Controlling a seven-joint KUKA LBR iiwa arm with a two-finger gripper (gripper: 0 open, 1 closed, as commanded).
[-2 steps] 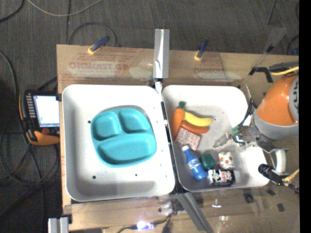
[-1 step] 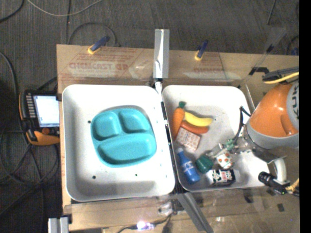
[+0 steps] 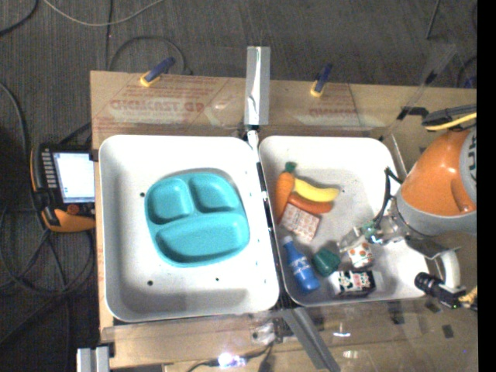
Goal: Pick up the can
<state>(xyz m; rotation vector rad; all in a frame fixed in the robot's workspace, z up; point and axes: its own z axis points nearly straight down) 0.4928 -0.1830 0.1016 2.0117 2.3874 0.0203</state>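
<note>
Can lies in right bin, just below-left of gripper. Arm reaches from right, wrist angled down. Gripper opening cannot be told.

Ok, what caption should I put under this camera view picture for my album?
Robot arm's claw hovers by a small can in the right bin, beside a banana, carrot and blue bottle; a teal tray sits left.

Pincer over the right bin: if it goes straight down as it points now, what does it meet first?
Probably the small white can with red spots, right beneath the pincer; depth is unclear from this slanted view.
</note>
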